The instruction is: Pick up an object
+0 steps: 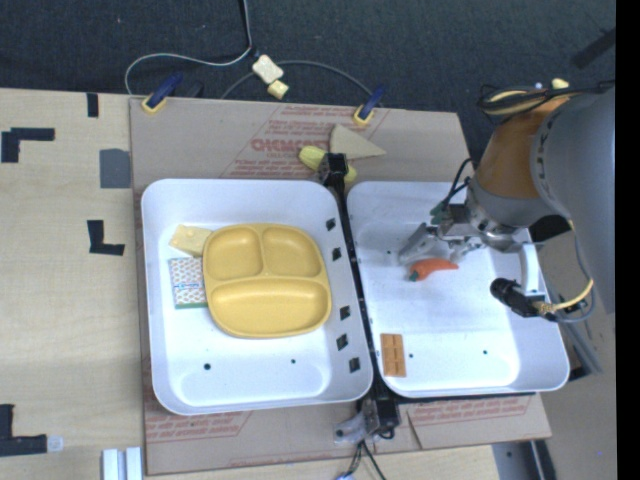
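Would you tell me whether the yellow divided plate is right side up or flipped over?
Right side up: the yellow divided plate shows its three compartments facing upward.

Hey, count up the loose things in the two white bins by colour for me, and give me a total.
Yellow: 2, divided plate and pale wedge
Orange: 2, carrot-like piece and flat tag
Patterned: 1, small packet
Total: 5

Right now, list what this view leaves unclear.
- Gripper: blurred above the orange object; whether it grips that object cannot be told.
- Orange object: small and partly covered by the gripper, so its identity is unclear.
- Patterned item in the left bin: tucked under the yellow tray, print too small to read.
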Robot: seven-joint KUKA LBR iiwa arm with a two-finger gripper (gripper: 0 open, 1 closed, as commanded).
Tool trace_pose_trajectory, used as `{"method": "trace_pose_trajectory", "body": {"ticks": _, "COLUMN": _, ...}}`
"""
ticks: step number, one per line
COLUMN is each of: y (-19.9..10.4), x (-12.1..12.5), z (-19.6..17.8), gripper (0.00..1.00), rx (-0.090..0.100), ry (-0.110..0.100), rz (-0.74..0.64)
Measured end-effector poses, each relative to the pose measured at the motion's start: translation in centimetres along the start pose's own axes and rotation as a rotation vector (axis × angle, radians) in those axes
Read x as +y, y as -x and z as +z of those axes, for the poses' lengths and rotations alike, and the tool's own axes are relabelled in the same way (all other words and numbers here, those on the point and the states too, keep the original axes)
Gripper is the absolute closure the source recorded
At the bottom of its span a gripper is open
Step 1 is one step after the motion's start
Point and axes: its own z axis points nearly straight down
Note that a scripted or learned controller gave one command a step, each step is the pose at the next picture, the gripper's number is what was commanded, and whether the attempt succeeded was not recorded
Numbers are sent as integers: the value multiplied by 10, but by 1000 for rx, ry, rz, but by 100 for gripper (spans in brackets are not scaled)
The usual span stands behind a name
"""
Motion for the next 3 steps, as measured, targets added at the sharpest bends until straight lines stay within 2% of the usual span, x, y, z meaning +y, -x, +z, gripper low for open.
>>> {"method": "trace_pose_trajectory", "body": {"ticks": 1, "y": -15, "x": -14, "z": 7, "gripper": 0, "rx": -18, "ry": 35, "rz": 3}}
{"method": "trace_pose_trajectory", "body": {"ticks": 2, "y": -15, "x": -12, "z": -6, "gripper": 100, "rx": -17, "ry": 39, "rz": 2}}
{"method": "trace_pose_trajectory", "body": {"ticks": 3, "y": 46, "x": -12, "z": -83, "gripper": 100, "rx": -6, "ry": 14, "rz": 6}}
